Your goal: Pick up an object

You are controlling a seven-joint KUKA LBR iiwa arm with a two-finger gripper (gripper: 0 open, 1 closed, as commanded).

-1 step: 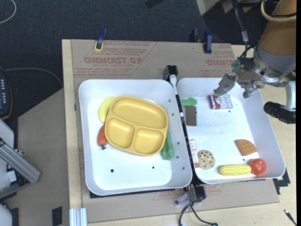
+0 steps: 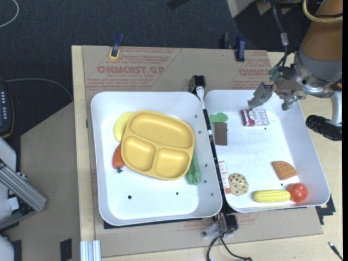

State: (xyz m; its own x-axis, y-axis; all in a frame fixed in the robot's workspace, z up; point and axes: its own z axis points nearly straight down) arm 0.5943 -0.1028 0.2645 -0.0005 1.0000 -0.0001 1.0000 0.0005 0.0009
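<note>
Pincer [image 2: 274, 95]: spread open, nothing between its fingers, over right bin [image 2: 312, 145] far edge. Just below it: red-and-white packet [image 2: 254, 117]. Left of packet: green piece [image 2: 219, 117], brown block [image 2: 220, 133]. Nearer, well apart: cracker [image 2: 283, 169], cookie [image 2: 237, 184], corn [image 2: 272, 196], tomato [image 2: 298, 192]. Far left: yellow tray [image 2: 156, 144]

Divided tray [image 2: 157, 144] in left bin [image 2: 103, 162]

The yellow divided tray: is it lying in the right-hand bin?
No. The yellow divided tray lies in the left bin, while the right bin holds the cookie and the corn cob.
</note>
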